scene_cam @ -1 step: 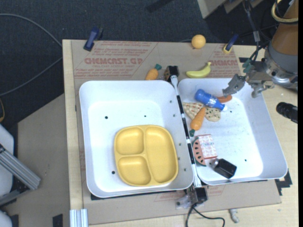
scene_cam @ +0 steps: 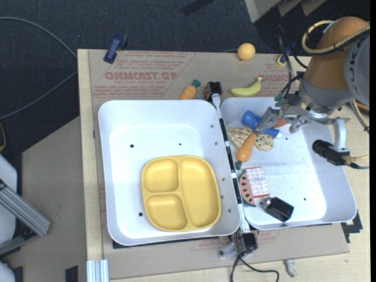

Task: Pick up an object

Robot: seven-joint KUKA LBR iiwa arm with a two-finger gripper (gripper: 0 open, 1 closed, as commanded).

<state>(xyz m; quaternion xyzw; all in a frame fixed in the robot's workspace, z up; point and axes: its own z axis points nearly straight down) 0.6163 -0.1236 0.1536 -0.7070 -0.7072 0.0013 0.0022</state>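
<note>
The gripper point(scene_cam: 271, 121), jaw state unclear, hovers near the right bin's point(scene_cam: 329, 204) far-left corner, with the carrot point(scene_cam: 246, 147) just below-left, its long axis slanting toward the divider, beside the blue piece point(scene_cam: 251, 119).

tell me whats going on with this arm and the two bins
The grey and orange arm reaches in from the right, with its gripper low over the far end of the right bin. Under it lie a blue object, a carrot and a cracker-like piece. Nothing visibly sits between its fingers. The left bin holds a yellow divided plate.
</note>
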